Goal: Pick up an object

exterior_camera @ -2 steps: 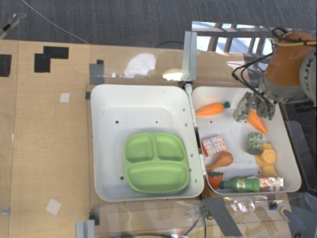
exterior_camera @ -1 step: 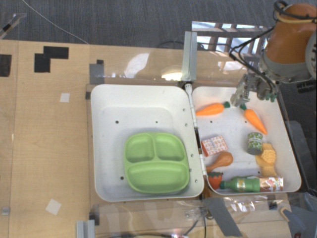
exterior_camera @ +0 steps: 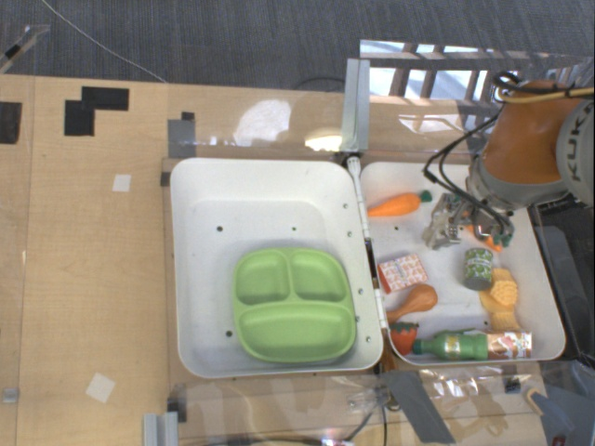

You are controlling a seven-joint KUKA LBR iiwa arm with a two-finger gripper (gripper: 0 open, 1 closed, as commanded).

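No target is named; the candidates all lie in the right bin (exterior_camera: 548,328): a carrot (exterior_camera: 395,205) at the far left, a small printed box (exterior_camera: 403,272), a drumstick (exterior_camera: 413,299), a green can (exterior_camera: 479,267), yellow pieces (exterior_camera: 503,294), and a bottle (exterior_camera: 469,345) along the near wall. The gripper (exterior_camera: 454,226) hangs low between carrot and can, nothing visibly between its fingers; whether they are parted or closed cannot be told. Judged step: approach, before any grasp. Next needs a descent centred on one item. The left bin (exterior_camera: 200,249) holds a green divided plate (exterior_camera: 294,304). Wrist cables blur the fingertips.

green divided plate (exterior_camera: 294,304) in left bin (exterior_camera: 200,249); toy carrot (exterior_camera: 393,205) in right bin (exterior_camera: 548,319)
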